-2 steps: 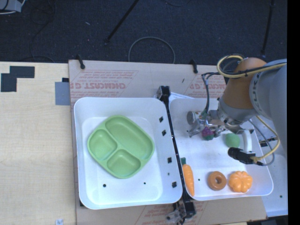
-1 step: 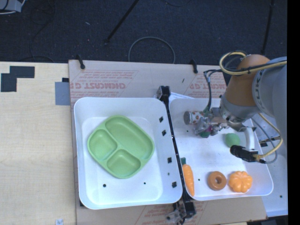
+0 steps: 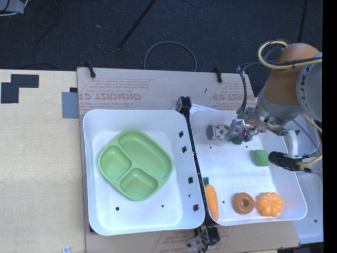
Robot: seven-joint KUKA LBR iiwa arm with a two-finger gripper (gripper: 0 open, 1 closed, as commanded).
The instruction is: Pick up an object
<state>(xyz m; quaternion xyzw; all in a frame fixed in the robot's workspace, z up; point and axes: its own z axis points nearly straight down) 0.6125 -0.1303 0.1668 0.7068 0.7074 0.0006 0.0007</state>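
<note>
The gripper (image 3: 238,132) is seen low in the right bin (image 3: 231,165), beside a small grey can (image 3: 213,132); whether it is open cannot be told. A green lump (image 3: 260,157), carrot (image 3: 211,202), donut (image 3: 243,203) and orange pumpkin (image 3: 269,204) are spread nearby. A green plate (image 3: 136,164) is kept in the left bin (image 3: 100,210).

Even, fairly bright light falls on the white bins (image 3: 139,225), which look slightly washed out. Behind them the dark floor (image 3: 105,25) lies dim. Detail is soft and grainy throughout.
</note>
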